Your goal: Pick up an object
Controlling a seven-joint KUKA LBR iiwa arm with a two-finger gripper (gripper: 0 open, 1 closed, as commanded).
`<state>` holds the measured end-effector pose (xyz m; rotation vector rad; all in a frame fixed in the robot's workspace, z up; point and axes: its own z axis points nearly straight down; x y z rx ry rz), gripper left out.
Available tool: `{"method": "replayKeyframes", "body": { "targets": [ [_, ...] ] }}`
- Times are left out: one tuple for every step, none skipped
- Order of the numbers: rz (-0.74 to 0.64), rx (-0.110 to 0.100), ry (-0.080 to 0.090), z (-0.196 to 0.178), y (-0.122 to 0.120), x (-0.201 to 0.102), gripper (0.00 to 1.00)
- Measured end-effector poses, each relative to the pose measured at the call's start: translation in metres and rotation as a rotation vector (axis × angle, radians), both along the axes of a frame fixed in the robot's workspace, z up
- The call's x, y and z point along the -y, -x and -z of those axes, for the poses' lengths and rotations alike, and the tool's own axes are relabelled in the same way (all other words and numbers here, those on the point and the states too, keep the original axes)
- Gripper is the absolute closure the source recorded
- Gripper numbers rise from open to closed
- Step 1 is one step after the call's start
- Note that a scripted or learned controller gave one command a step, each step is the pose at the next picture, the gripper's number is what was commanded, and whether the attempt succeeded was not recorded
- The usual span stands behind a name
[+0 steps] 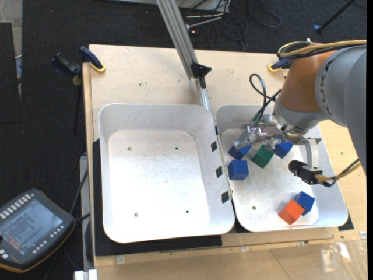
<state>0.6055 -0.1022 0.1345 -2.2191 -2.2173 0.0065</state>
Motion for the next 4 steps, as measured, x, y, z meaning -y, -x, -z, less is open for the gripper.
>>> {"method": "replayKeyframes", "body": {
  "targets": [
    [-0.002, 0.030, 0.004, 0.010, -0.007, 0.001, 0.00],
    [-0.002, 0.029, 0.004, 0.003, -0.007, 0.000, 1.00],
    [0.000, 0.012, 0.002, -0.047, -0.007, 0.010, 1.00],
    [-0.003, 0.014, 0.002, -0.101, -0.009, 0.010, 1.00]
  ]
}}
